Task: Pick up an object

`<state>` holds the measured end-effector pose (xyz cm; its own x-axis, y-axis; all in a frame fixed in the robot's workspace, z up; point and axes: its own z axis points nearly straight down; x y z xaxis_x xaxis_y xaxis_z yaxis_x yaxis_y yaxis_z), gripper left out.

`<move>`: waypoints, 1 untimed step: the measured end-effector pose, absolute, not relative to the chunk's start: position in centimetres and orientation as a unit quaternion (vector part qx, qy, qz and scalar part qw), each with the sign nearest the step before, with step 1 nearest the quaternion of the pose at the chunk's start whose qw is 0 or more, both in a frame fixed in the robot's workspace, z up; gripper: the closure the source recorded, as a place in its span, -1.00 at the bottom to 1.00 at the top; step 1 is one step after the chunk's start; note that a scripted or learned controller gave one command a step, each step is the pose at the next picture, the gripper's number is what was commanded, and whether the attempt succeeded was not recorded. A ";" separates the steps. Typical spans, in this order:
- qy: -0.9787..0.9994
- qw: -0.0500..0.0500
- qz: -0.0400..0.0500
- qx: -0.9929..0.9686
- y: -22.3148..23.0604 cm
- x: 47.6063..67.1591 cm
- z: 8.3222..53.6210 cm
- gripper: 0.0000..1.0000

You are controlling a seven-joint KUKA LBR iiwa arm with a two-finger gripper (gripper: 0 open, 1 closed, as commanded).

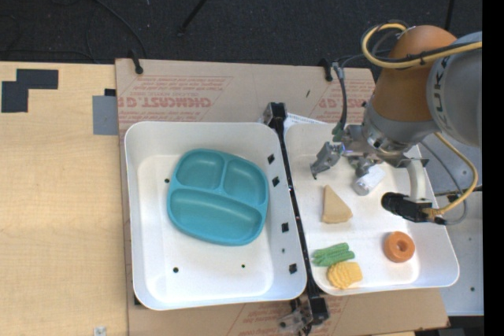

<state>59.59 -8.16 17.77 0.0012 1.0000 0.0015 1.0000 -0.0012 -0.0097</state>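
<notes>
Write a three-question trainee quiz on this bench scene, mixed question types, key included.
1. True or false: the teal divided plastic plate lies in the right white bin.
2. Which item lies nearest the gripper?
A. orange ring-shaped toy
B. tan wedge-shaped block
C. yellow toy corn
3. Fill in: the green toy bean pods touch the yellow toy ____.

Key: 1 false, it lies in the left white bin; 2 B; 3 corn.

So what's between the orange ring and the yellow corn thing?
Nothing. In the camera view, only bare white bin floor lies between the orange ring-shaped toy and the yellow corn-like toy.
</notes>
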 end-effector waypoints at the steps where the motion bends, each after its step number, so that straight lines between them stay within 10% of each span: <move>1: -0.707 0.004 0.003 -0.707 -8.1 59.7 11.3 -1.00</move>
<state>59.67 -8.08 11.31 0.0004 1.0000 0.0012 1.0000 -0.0004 -0.0095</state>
